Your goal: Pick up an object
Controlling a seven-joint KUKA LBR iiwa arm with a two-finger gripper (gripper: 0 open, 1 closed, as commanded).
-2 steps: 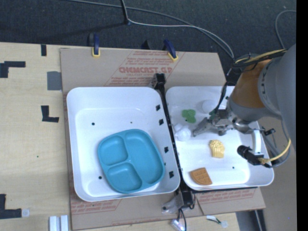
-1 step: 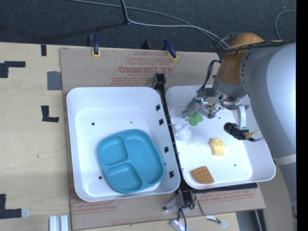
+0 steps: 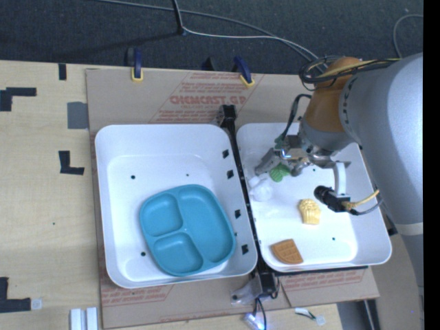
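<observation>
Where the claw (image 3: pixel 273 165) hovers (right bin (image 3: pixel 368 253)), green object (image 3: pixel 278 174) just beneath.

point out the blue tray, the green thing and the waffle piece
blue tray (image 3: pixel 165 215), camera view, floor of its upper left compartment
green thing (image 3: pixel 278 174), camera view, its visible middle
waffle piece (image 3: pixel 287 251), camera view, centre of its top face

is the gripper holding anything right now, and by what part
It cannot be told. The gripper is down in the right bin with a small green object at its tip, but a grasp is not clearly visible.
</observation>
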